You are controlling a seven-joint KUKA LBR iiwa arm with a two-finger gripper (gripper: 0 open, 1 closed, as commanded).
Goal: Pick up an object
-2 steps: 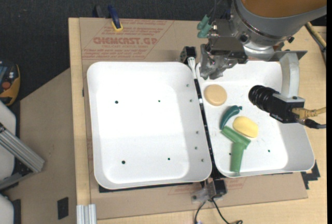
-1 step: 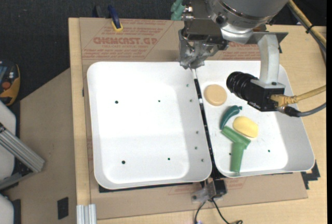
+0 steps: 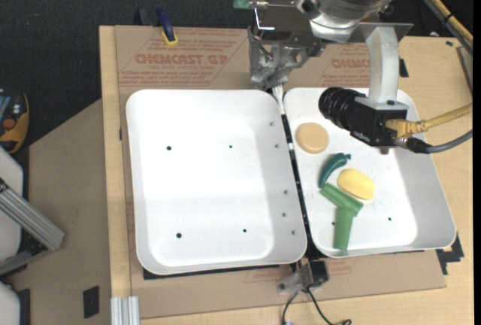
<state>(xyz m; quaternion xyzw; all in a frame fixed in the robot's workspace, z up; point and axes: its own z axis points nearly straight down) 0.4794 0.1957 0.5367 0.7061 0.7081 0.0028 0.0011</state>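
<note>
Dark carpet surrounds the table (image 3: 75,165), whose top is covered by a brown cardboard sheet (image 3: 195,60) printed in red with what reads roughly as "CHEMCAST GP", partly cut off by the arm. On it sit 2 shallow white bins side by side, rims touching, probably so items can be moved from 1 to the other. All 3 objects lie in the right bin (image 3: 421,203): a round tan disc (image 3: 312,138) near the back, a yellow lump (image 3: 355,184) just in front of it, and a green angled piece (image 3: 340,203) touching the lump. The left bin (image 3: 203,180) shows just 4 small dark dots. The pincer (image 3: 274,71) hangs over the back edge where the bins meet, well apart from any object; whether it is parted or closed cannot be told, and nothing is seen held.
</note>
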